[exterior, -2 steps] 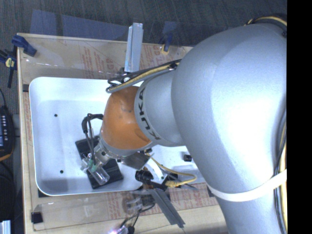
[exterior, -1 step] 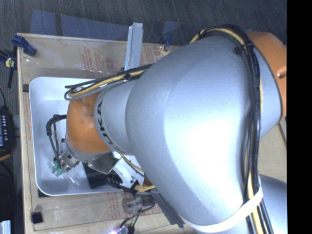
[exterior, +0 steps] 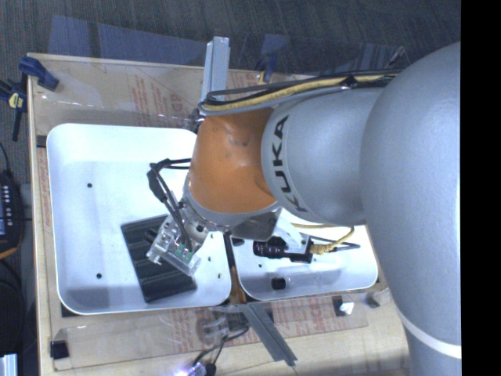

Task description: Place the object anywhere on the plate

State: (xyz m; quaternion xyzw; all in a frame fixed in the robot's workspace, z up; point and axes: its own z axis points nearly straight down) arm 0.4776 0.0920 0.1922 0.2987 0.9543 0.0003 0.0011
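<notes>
A flat black rectangular plate [exterior: 160, 276] with ridges lies in the left white bin [exterior: 86, 210], toward its front right corner. My gripper [exterior: 175, 247] hangs right over the plate's middle, a silvery block with a small green part at its tip, and it covers part of the plate. I cannot make out an object between its tips. The grey arm with the orange band [exterior: 231, 167] reaches in from the right and hides the divide between the bins.
The right white bin [exterior: 344, 276] is mostly hidden under the arm. A small dark piece [exterior: 278, 283] lies near its front wall, and a black fitting with a yellow cable [exterior: 293, 249] hangs above it. Blue clamps [exterior: 35, 70] sit at the bench's far left corner.
</notes>
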